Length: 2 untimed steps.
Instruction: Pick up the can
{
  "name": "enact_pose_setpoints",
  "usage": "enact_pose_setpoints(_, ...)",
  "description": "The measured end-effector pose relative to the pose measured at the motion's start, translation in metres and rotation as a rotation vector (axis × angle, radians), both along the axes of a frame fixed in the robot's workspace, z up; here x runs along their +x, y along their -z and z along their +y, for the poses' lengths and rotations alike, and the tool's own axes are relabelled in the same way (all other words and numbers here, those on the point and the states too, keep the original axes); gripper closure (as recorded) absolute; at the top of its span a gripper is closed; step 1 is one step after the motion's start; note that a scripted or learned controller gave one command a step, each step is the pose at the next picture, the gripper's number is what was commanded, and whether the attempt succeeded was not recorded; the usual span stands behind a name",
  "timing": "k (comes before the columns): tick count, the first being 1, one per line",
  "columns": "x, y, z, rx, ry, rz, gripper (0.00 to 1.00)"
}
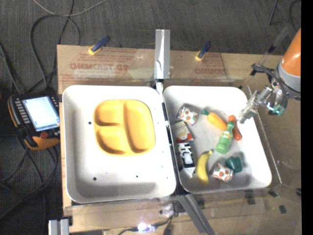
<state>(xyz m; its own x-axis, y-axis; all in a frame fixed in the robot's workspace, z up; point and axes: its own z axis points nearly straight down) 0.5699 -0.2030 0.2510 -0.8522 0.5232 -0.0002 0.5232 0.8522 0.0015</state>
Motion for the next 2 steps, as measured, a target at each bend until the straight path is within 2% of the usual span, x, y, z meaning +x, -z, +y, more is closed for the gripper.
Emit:
enact_pose_setpoints(1,-0.022,-0.073,-0.019,-0.002,-0.403,-0.004,1.00)
enact_pose_setpoints(2,-0.072,-0.008,-0.020,0.000,-0.679,-0.001,1.00)
